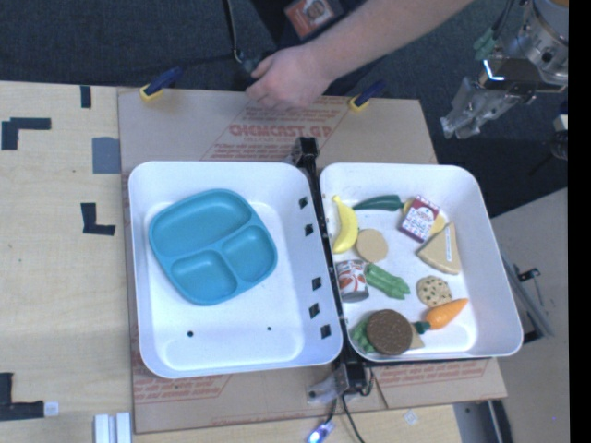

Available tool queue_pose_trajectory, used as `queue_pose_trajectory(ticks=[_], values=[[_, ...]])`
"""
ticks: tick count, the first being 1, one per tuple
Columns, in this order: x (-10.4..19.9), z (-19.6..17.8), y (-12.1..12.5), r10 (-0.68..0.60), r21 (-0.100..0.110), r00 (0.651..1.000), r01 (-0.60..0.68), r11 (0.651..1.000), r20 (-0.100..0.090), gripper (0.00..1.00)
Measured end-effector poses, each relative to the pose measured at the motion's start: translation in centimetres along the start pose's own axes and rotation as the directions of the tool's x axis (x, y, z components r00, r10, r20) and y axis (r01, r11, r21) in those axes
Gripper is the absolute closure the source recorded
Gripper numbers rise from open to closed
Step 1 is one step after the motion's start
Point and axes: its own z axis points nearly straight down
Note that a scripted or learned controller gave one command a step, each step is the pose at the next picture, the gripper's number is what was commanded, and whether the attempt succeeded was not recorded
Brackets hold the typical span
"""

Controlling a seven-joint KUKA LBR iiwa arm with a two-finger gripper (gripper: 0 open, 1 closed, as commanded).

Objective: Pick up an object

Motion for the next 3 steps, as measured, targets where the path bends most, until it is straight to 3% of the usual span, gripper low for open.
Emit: queue_pose_trajectory(ticks=[3], values=[[0.0, -3.0, 0.1, -0.002, 0.000, 1.000, 0.002, 1.000, 0.003, 1.00]])
